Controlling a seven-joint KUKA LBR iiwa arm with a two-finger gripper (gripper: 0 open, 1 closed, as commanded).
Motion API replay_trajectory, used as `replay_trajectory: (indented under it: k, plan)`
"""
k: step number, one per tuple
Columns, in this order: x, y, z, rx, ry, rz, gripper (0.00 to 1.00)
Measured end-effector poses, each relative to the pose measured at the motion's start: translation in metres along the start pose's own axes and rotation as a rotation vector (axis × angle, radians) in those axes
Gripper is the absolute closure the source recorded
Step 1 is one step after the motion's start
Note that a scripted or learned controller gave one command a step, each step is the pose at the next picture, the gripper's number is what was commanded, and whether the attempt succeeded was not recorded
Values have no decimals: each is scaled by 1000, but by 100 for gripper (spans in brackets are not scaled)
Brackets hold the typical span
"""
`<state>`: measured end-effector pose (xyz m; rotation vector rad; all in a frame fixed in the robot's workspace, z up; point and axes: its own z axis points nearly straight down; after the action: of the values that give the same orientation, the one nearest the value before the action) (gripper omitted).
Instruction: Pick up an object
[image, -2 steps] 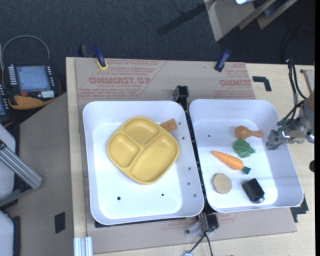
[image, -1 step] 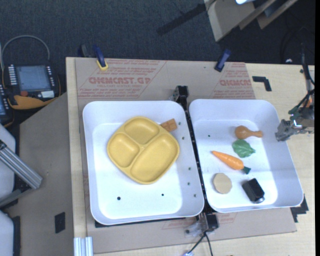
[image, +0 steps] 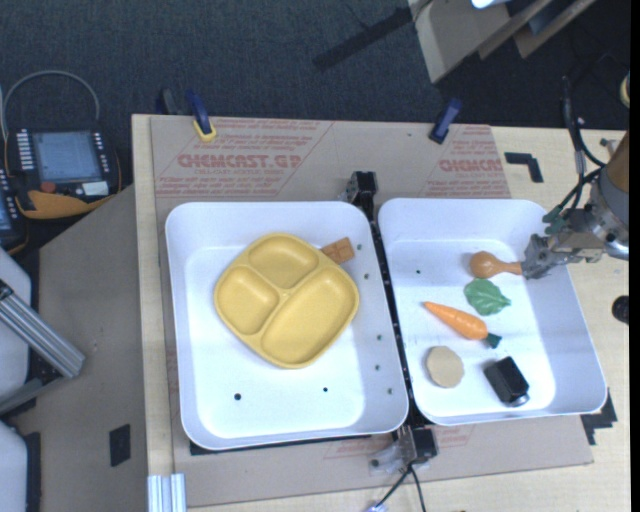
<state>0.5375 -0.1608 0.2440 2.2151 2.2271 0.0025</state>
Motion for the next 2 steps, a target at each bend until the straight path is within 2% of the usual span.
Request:
replay_trajectory:
  k: [2]
  plan:
    - [98,26,-1,-1,-1,0,100]
